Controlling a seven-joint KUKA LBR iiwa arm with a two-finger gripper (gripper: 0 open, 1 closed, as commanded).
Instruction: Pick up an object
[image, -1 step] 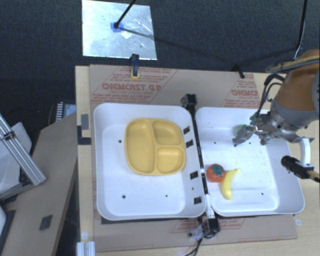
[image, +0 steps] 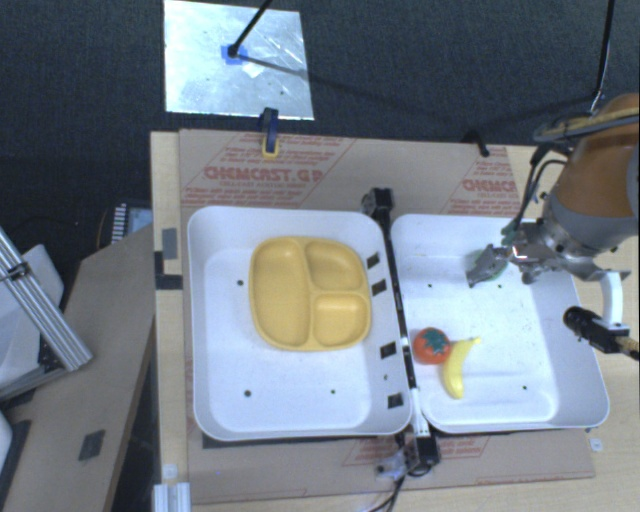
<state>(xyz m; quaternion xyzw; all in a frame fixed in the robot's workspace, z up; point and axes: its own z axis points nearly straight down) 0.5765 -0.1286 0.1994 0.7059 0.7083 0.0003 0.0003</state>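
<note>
The claw (image: 487, 266), jaw state indiscernible, hovered at the right bin's (image: 575, 400) twelve o'clock, toy banana (image: 457, 367) and tomato (image: 432, 345) unreached at six.

yellow divided plate (image: 308, 293), foil sheet (image: 238, 58), yellow clamp (image: 270, 132)

Yellow plate (image: 308, 293) in white L bin (image: 215, 330); orange tomato (image: 432, 344) w/ green top, yellow banana (image: 457, 367) in white R bin (image: 570, 390).

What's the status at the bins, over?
End effector above the right bin, upper part. Tomato and banana touching, near the divider, not grasped. Yellow tray in the left bin.
</note>
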